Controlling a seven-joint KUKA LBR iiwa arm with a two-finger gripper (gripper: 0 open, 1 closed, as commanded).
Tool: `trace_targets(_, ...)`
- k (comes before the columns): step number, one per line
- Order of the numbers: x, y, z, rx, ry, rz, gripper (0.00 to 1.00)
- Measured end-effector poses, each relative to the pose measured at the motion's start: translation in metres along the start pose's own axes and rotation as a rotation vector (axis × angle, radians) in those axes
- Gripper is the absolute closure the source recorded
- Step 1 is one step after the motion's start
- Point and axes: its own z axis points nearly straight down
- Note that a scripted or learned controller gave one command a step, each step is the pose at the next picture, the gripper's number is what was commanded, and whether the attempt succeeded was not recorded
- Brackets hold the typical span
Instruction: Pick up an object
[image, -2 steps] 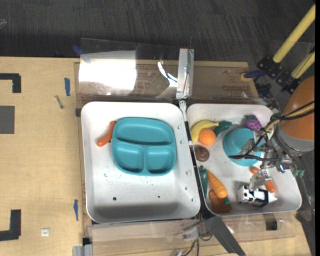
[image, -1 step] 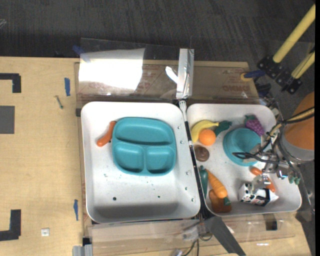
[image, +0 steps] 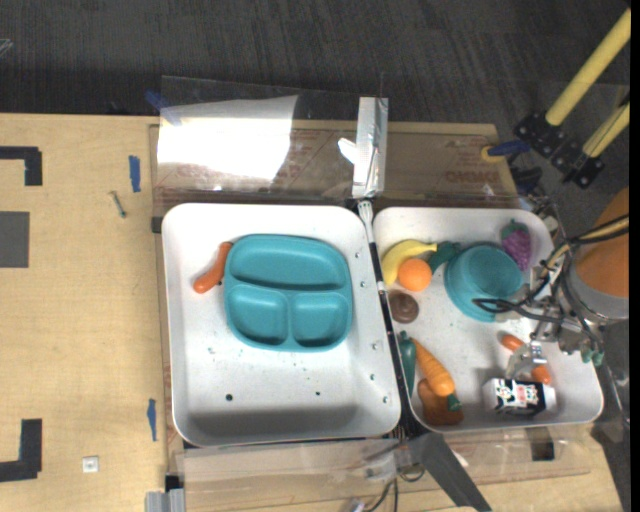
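**Q.** Where does the gripper (image: 528, 352) stand, and why there?

**A.** It hangs over the near right part of the right bin (image: 585, 412), reaching in from that bin's right edge. That bin holds most of the loose items, so it is the likelier place for a pick. Whether the gripper is open or closed cannot be told: cables and the wrist mask it.

**Q.** Which object is the candidate?

**A.** The task names none. Nearest are a small orange piece (image: 512, 342) just beside the gripper and a black-and-white carton (image: 520, 396) lying on its side near the bin's near right corner. Nothing is seen held.

**Q.** And the rest?

**A.** A teal bowl (image: 485, 278) sits toward the far edge, with purple grapes (image: 517, 243) at the far right corner. A banana (image: 404, 250) and an orange (image: 415, 274) touch near the far left corner, and a carrot (image: 432, 368) lies along the left edge. The left bin (image: 200, 405) carries a teal divided plate (image: 290, 290), with an orange sausage-like item (image: 210, 270) against its left side.

**Q.** What is the risk?

**A.** Probably crowding: the two near candidates lie close together, so a descent could nudge one while aiming at the other.
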Motion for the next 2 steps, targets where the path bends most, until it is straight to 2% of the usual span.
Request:
trace_targets(1,0.0214,-0.0098,0.0065,-0.004,0.002,0.106,0.00)
trace_targets(2,0.0223,-0.0102,-0.0027,-0.001,0.007,0.103,1.00)
